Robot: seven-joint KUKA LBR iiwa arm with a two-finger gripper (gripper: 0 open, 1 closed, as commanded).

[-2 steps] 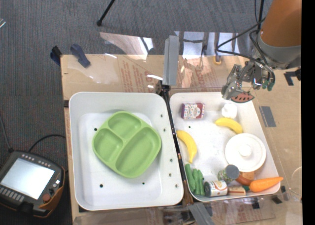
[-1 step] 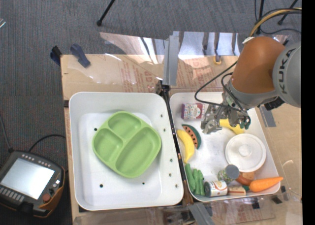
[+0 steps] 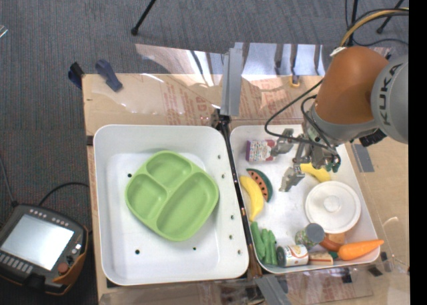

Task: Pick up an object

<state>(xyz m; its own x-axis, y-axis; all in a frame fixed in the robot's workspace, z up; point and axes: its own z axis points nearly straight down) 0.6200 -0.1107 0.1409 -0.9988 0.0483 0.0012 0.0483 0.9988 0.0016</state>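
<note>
Gripper (image 3: 308, 165) over the right bin, fingers clenched on a yellow piece.

Nearest me, along the right bin's (image 3: 363, 193) front edge, I saw a carrot (image 3: 359, 249), a small can (image 3: 292, 255) and green beans (image 3: 265, 243). Further in sat a white bowl (image 3: 332, 205), with a banana (image 3: 253, 195) by the left wall. Beyond the bowl, the fingers (image 3: 291, 178) gripped the yellow object (image 3: 316, 172). A green divided plate (image 3: 173, 194) lay in the left bin (image 3: 107, 163).

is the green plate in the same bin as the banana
No, the green plate lies alone in the left bin, while the banana lies in the right bin.
</note>
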